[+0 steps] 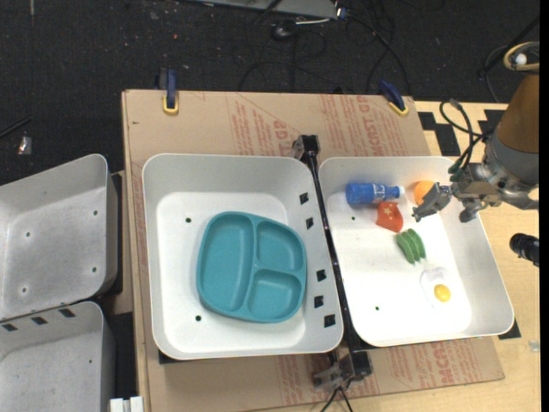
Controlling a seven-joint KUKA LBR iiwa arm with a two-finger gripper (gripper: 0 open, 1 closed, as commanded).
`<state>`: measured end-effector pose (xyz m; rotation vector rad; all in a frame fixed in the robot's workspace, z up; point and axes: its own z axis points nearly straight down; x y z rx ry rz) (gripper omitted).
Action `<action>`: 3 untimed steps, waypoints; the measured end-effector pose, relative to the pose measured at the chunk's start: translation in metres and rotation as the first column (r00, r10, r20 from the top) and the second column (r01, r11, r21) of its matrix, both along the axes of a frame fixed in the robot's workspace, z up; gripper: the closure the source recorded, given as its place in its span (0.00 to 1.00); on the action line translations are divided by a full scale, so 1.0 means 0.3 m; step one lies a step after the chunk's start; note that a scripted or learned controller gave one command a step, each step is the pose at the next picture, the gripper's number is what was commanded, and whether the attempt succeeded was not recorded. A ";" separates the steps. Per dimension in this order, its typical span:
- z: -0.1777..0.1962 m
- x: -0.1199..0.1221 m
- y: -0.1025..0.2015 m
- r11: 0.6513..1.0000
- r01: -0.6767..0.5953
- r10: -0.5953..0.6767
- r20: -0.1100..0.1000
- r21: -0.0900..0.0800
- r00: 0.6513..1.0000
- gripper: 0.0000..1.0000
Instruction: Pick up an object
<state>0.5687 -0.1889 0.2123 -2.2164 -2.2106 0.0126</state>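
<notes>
Camera view: jaws [449, 202] spread wide, holding nothing, over the right bin [480, 316] beside the orange ball [422, 190] and red toy [389, 216].

A teal divided plate [252, 267] lies in the left bin [163, 230]. The right bin [480, 316] holds a blue bottle [371, 193], red piece [389, 216], orange ball [422, 190], green item [411, 245] and fried egg [437, 287]. The tool [436, 202] hovers at the frame's right, by the orange ball.

arm [521, 127] cut by right edge
</notes>
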 end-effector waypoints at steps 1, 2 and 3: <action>0.027 0.010 0.002 1.000 -0.003 0.003 0.014 -0.003 1.000 0.00; -0.120 0.020 0.017 1.000 -0.003 0.004 0.010 -0.002 1.000 0.00; -0.309 -0.006 -0.004 1.000 -0.001 0.001 0.010 -0.002 1.000 0.00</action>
